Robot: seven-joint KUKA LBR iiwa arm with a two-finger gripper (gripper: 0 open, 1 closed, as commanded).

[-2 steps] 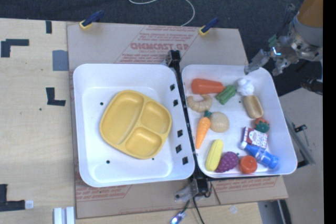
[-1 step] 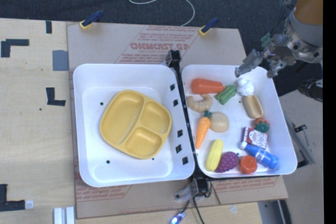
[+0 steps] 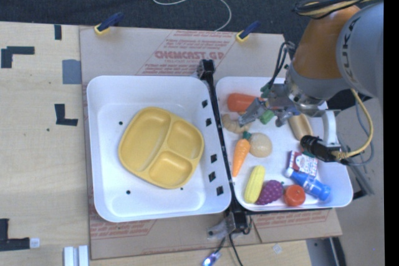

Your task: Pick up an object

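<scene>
The right bin (image 3: 340,162) holds several toy foods. Among them are a red-orange piece (image 3: 239,101), a carrot (image 3: 240,156), a beige ball (image 3: 261,145), a corn cob (image 3: 254,182) and purple grapes (image 3: 271,191). A tan roll (image 3: 300,126) lies further right. My gripper (image 3: 266,113) hangs low over the bin's back part, just right of the red-orange piece. It is open, its grey fingers (image 3: 252,113) spread wide. A small green piece (image 3: 269,114) shows between them, and I cannot tell whether they touch it.
A red-and-white carton (image 3: 302,164), a blue bottle (image 3: 313,186) and a small tomato (image 3: 294,196) crowd the right bin's front right corner. The left bin (image 3: 103,134) bears a yellow divided plate (image 3: 162,146). A black divider (image 3: 215,128) runs between the bins.
</scene>
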